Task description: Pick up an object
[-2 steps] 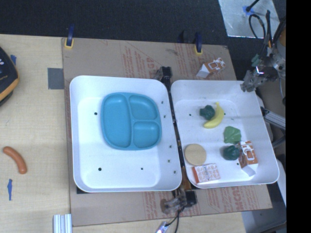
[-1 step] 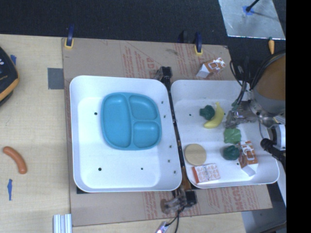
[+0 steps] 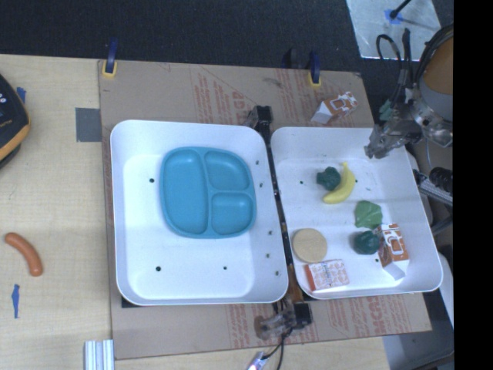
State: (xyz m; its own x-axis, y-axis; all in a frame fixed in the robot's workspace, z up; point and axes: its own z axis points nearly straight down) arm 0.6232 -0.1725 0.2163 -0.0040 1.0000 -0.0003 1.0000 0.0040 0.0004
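The right bin [image 3: 304, 146] holds a yellow banana [image 3: 341, 186] with a dark green piece [image 3: 328, 177] against it, a light green item [image 3: 368, 213], a dark green item [image 3: 367, 242], a tan round cracker [image 3: 310, 245], a red-and-white packet [image 3: 326, 274] and a small red-and-white carton [image 3: 393, 250]. My gripper [image 3: 381, 143] hangs over the bin's far right corner, apart from all of these. Nothing shows between its fingers.
The left bin [image 3: 127, 206] holds a blue divided plate [image 3: 208, 192]. A small carton [image 3: 336, 108] lies on the cardboard behind the right bin. A sausage [image 3: 25, 253] lies on the bench at far left. Clamps [image 3: 110, 58] pin the cardboard's back edge.
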